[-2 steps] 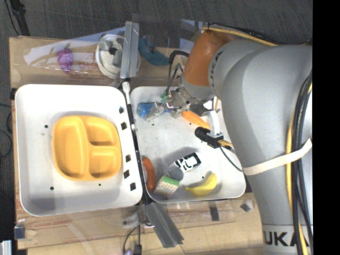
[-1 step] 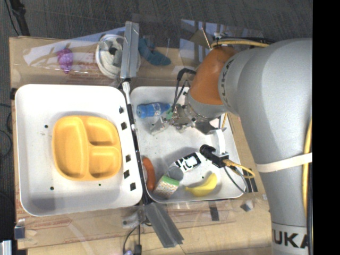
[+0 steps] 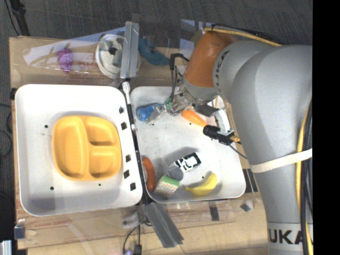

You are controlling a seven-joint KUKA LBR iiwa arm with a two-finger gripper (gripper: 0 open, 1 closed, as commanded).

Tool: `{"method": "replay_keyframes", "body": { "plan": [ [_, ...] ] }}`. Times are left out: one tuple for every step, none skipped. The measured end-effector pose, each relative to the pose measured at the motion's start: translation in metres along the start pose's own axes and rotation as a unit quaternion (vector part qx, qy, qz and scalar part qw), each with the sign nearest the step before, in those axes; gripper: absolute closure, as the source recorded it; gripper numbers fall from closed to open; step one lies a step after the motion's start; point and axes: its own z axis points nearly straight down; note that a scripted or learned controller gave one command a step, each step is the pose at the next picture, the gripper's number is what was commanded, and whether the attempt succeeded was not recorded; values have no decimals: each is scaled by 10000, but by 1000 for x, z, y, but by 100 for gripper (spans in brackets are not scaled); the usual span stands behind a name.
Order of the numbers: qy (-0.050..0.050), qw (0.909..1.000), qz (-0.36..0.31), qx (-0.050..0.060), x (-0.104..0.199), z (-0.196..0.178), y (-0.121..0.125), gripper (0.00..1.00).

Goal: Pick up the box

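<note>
A small black box with white markings [image 3: 187,162] lies in the right bin [image 3: 223,163], near its middle front. A second small box with green and pink sides [image 3: 167,187] rests against the bin's front wall. My gripper [image 3: 173,105] hangs low over the back of that bin, beside a blue object [image 3: 147,112] and well behind both boxes. The orange wrist band [image 3: 204,62] rises above the gripper and hides its upper part.
An orange carrot [image 3: 194,117] lies just right of the gripper. A banana [image 3: 204,185], a red sausage [image 3: 149,173] and a grey lump [image 3: 175,172] crowd the boxes. The left bin [image 3: 32,195] holds a yellow divided tray [image 3: 87,146].
</note>
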Motion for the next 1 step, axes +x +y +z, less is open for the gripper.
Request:
{"method": "replay_keyframes", "body": {
  "plan": [
    [-21, 9980, 639, 1, 10, 0, 5, 0]
  ]
}}
